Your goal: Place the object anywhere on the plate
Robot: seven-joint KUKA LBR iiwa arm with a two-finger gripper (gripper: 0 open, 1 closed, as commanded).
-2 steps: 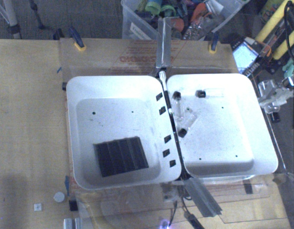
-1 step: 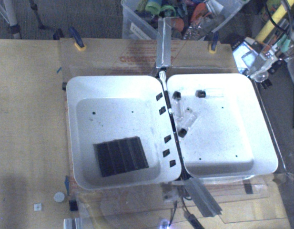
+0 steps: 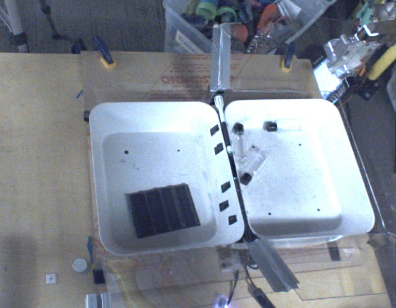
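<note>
Black plate (image 3: pixel 163 210) lies in left bin (image 3: pixel 153 162); gripper (image 3: pixel 344 51) seemingly hangs upper right, its opening impossible to tell.

Pale wooden bench top (image 3: pixel 37 140) covers most of the left and near side, with a brown cardboard sheet (image 3: pixel 185 76) laid on it toward the far edge. Past that it's grey carpet floor (image 3: pixel 101 11), plus a clear plastic tub (image 3: pixel 180 19) crammed with colourful toys. Lighting's pretty flat and even.

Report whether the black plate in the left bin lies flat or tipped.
Flat: the black plate rests on the floor of the left bin, its whole ridged top showing, no corner visibly raised.
</note>
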